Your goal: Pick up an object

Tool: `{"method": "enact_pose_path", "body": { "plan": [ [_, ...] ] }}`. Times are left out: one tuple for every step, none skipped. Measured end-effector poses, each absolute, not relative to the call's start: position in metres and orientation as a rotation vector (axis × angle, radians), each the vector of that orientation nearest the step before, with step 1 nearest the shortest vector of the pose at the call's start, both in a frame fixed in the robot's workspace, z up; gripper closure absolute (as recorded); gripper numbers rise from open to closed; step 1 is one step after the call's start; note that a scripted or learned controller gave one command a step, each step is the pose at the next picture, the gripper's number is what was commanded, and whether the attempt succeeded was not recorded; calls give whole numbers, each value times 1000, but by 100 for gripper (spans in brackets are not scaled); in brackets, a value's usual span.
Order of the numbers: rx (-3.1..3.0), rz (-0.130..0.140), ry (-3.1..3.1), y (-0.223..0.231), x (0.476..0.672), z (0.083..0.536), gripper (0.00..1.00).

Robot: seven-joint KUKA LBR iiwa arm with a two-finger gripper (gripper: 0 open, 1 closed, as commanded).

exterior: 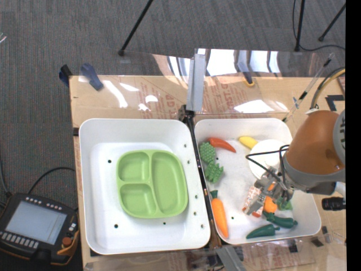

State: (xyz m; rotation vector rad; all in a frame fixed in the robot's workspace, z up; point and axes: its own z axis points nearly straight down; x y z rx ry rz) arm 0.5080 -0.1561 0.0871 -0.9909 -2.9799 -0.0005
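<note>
The right bin (265, 126) holds several toy foods: an orange carrot (219, 216), a red pepper (222, 144), a yellow piece (247, 142), two green knobbly pieces (210, 161), a dark green pepper (260, 231) and another green piece (280, 221). My gripper (260, 199) reaches down into this bin's lower right part, above a small red and orange piece (269, 206). The arm's orange band (315, 141) hides the bin's right side. A white round plate (266, 154) lies partly under the arm.
The left bin (93, 168) bears a light green divided tray (152, 183). A clear panel stands behind the bins. A black teach pendant (35, 224) lies on the floor at the lower left.
</note>
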Motion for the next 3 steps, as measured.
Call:
{"method": "enact_pose_path", "body": {
  "plan": [
    [-1164, -1, -2913, -127, 475, 86, 0],
    [-1158, -2, -2913, -126, 475, 95, 100],
    [-1678, 1, -2653, -93, 571, 86, 100]
  ]
}}
